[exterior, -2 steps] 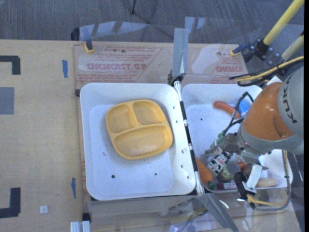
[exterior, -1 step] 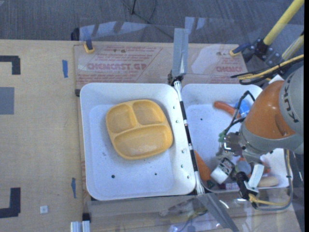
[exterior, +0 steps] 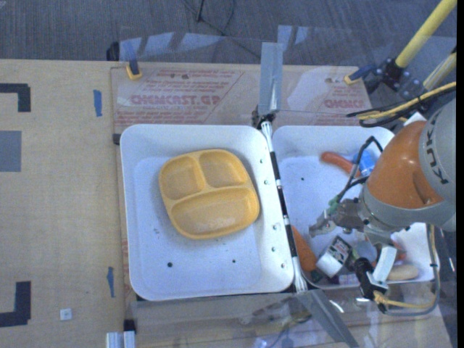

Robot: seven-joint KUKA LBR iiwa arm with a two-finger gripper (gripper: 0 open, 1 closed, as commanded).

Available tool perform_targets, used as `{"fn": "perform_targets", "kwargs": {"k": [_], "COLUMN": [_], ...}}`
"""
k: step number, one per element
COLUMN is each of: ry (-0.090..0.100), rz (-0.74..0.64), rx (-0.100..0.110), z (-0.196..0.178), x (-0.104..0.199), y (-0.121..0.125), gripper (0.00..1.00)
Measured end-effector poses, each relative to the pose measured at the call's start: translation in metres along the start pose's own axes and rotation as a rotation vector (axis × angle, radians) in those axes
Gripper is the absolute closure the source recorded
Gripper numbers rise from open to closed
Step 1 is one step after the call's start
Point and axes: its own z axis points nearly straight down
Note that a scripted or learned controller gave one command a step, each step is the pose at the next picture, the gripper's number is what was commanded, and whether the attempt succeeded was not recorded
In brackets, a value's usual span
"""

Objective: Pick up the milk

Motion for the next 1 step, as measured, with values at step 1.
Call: {"fn": "perform_targets", "kwargs": {"k": [1], "ry": [0.001], "rz": [-0.097], "rx": [0.007], "z": [0.0107], "x": [-0.0003], "y": [-0.0061], "gripper": [0.0]}}
